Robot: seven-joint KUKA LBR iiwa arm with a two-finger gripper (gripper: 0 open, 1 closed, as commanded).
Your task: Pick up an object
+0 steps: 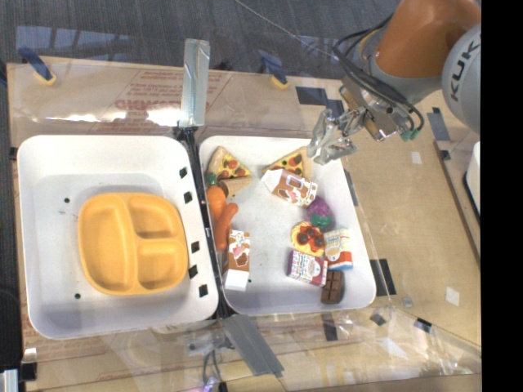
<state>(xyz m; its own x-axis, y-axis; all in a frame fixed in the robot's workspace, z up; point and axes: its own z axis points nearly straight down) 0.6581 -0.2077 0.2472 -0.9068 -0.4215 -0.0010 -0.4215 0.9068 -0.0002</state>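
Above the far right corner of the right bin (359, 219), the gripper (329, 144) hangs with its fingers parted and nothing between them. We judge the chief risk to be a descent that strikes the bin's rim, or a close that pinches two toys at once, since the pizza slice (290, 163) and the small carton (292, 188) lie touching just below it. The grey arm reaches in from the right, its orange band (425, 27) high above the wrist, cables looped beside it. Further in we see a second pizza slice (226, 167), a carrot (218, 211) along the left wall and a chocolate bar (333, 286) near the front right corner; the left bin (41, 170) carries a yellow tray (131, 242)
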